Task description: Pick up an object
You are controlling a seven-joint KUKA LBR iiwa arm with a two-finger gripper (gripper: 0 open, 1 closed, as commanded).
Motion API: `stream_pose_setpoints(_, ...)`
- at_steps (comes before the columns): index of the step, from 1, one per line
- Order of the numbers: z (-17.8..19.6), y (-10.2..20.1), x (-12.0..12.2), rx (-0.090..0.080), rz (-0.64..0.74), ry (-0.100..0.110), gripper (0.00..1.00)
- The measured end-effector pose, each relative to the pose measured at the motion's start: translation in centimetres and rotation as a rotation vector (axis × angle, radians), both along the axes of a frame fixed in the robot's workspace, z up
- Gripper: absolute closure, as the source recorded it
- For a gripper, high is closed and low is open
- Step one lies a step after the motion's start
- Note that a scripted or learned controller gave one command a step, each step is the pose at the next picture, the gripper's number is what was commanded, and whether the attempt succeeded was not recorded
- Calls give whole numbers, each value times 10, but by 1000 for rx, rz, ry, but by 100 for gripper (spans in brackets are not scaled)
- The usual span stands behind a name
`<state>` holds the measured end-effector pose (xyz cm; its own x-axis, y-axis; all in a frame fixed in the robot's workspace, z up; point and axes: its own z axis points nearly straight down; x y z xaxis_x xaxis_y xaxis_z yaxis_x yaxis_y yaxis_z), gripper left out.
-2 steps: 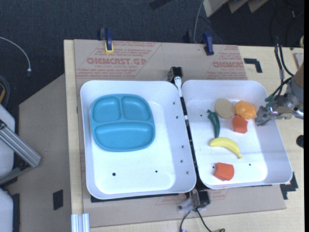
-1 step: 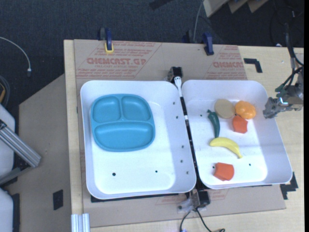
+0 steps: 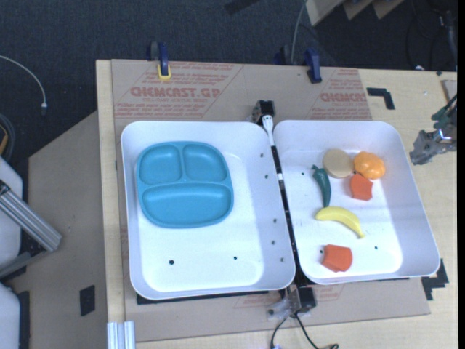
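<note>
Gripper (image 3: 434, 142) cut off at rt edge, beside right bin (image 3: 407, 195).

the gripper (image 3: 434, 145) is a small grey metal assembly with dull, angular parts, and a teal-green piece sits just above it.

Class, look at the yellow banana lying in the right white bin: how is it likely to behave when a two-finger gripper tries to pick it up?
The curved yellow banana lies flat on the right white bin, so it probably won't roll, though a push at one tip may spin it. Its smooth, glossy look suggests plastic: likely stiff, light and somewhat slippery. It lies apart from its neighbours, so fingers could probably close across its narrow middle.
</note>
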<state>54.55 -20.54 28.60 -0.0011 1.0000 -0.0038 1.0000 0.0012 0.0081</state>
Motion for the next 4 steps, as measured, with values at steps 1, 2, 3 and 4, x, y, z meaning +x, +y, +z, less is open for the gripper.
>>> stream_pose_setpoints(1, 3, 52, 12, 3, 5, 4, 100)
stream_pose_setpoints(2, -7, 95, 15, 6, 4, 10, 100)
stream_pose_setpoints(3, -22, 157, 23, 7, 6, 12, 100)
stream_pose_setpoints(4, -20, 209, 34, 5, 5, 6, 100)
